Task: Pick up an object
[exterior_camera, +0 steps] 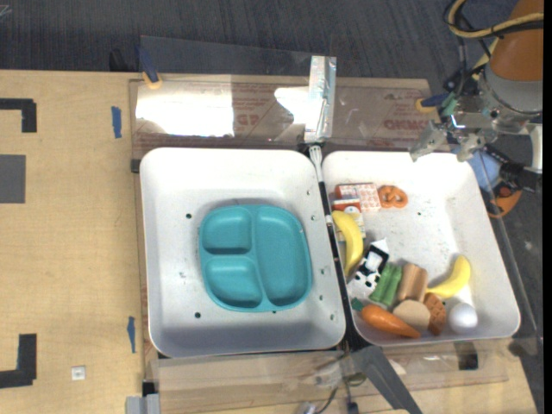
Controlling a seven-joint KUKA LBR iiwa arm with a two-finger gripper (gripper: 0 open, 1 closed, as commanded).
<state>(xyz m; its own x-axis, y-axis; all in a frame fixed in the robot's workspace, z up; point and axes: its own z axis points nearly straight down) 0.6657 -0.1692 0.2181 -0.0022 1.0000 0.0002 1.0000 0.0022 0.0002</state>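
Toy food (401, 296) lies heaped in our right bin's (448, 184) near corner: two bananas, a carrot, an egg and a cow figure. Our gripper (450, 136) hovers over that bin's far edge holding nothing; we cannot tell its opening. A teal divided plate (256, 257) sits in the left bin (172, 188).

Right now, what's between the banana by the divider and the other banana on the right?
In the camera view, between the left banana and right banana: a black-and-white toy, green vegetable, and tan piece.

Glossy teal plastic tray (255, 257)
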